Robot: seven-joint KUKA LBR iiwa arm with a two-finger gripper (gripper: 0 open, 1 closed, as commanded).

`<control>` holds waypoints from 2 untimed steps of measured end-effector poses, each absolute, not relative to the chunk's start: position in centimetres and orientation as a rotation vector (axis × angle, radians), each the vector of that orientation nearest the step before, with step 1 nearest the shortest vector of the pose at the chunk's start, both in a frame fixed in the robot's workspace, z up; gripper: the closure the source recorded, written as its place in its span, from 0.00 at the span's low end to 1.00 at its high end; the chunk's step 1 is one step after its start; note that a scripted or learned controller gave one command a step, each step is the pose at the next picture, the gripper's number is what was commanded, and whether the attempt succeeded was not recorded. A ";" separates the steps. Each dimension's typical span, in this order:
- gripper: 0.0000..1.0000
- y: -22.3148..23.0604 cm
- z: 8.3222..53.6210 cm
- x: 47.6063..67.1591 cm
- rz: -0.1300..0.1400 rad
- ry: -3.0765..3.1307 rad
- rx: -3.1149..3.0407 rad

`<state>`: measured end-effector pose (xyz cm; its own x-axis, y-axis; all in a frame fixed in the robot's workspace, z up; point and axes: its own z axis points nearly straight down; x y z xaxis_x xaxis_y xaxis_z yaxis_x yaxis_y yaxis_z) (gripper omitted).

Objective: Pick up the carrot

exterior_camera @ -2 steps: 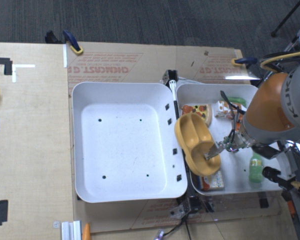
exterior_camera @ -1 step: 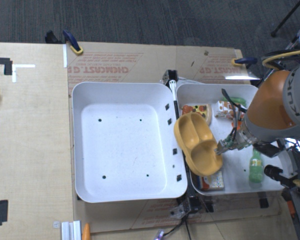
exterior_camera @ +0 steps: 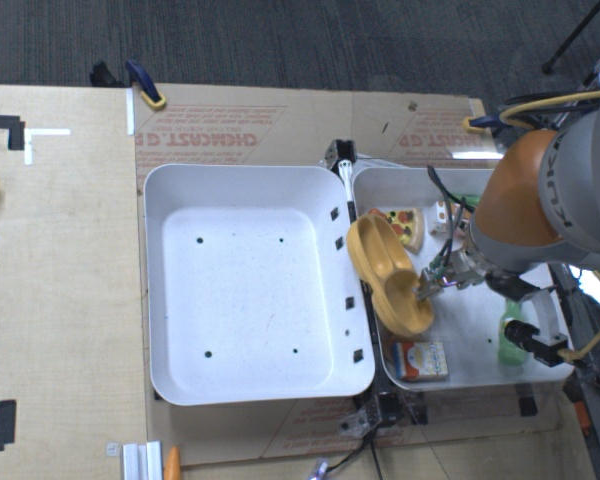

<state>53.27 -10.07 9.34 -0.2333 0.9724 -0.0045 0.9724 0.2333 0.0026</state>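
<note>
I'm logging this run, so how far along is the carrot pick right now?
Done: nothing visible yet. In hand: the gripper is down in the right bin, at the edge of a tan bowl-shaped piece, near a pizza toy and a small box. Left: I cannot tell which item is the target, so gripping and lifting it remain.

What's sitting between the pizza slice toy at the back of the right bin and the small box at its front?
In the camera view, the tan wooden piece lies between the pizza slice toy and the small box, along the right bin's left wall.
</note>
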 end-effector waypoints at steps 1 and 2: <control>0.00 -10.1 9.3 53.2 -0.003 2.463 1.943; 1.00 -10.3 10.1 53.2 -0.008 2.463 1.942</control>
<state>53.21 -10.28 10.07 -0.2335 0.9723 -0.0072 0.9724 0.2335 -0.0007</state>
